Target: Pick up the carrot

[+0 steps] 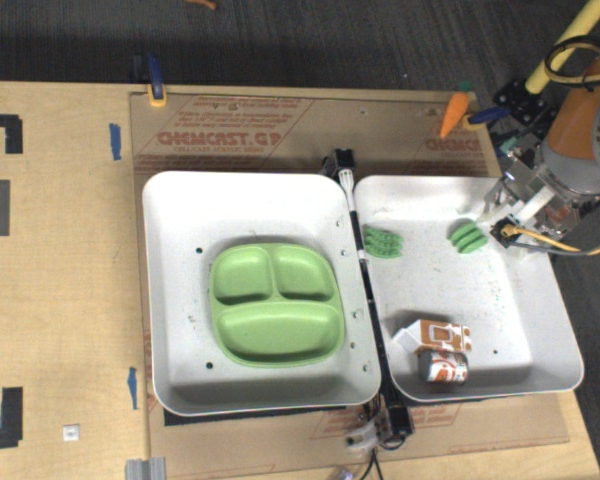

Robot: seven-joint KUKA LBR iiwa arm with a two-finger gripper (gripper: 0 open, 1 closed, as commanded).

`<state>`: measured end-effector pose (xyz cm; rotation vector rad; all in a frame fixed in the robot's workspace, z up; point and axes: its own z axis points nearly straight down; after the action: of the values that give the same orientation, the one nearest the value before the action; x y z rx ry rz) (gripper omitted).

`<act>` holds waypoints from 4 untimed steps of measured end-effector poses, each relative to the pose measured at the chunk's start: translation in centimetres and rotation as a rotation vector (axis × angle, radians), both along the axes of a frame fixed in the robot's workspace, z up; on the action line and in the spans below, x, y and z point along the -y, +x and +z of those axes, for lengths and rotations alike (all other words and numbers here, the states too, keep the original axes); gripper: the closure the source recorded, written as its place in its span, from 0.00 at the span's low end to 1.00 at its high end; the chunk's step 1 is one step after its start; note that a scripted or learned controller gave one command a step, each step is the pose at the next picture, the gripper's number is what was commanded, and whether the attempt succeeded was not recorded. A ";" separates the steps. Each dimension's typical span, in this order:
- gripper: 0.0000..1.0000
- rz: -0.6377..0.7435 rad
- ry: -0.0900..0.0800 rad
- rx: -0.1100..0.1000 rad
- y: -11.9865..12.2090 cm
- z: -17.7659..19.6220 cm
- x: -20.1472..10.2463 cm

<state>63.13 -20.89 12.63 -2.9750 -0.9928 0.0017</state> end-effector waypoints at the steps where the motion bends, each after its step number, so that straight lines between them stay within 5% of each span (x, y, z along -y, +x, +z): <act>1: 0.00 0.131 0.010 0.000 3.0 -1.1 -0.1; 2: 1.00 0.133 0.000 0.002 3.0 0.0 0.1; 4: 1.00 0.135 -0.002 0.005 3.1 2.1 0.1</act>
<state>66.27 -20.97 14.73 -2.9042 -1.1928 -0.0040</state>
